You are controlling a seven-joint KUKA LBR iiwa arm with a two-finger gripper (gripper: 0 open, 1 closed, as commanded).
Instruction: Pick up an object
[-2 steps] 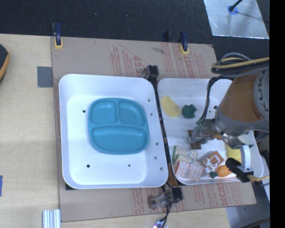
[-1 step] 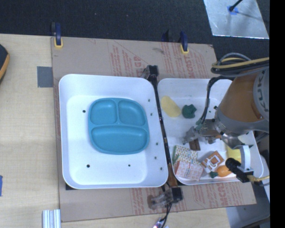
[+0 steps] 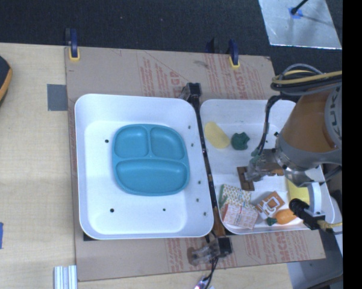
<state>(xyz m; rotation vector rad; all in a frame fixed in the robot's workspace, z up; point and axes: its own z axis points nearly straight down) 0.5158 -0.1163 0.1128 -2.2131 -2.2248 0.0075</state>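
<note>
White left bin [image 3: 90, 161] holds a blue divided plate [image 3: 149, 159]; the gripper's [image 3: 257, 168] opening is unclear.

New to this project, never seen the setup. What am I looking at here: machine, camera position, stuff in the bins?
One fixed camera looks down at a slant on a bench. The grey arm with the orange band is a KUKA iiwa reaching in from the right; its gripper hangs low over the right bin. That bin holds a yellow lemon-like piece, a green lump, patterned packets, a small orange item and more. The left bin holds a blue divided plate. I can't tell whether anything is gripped.
</note>
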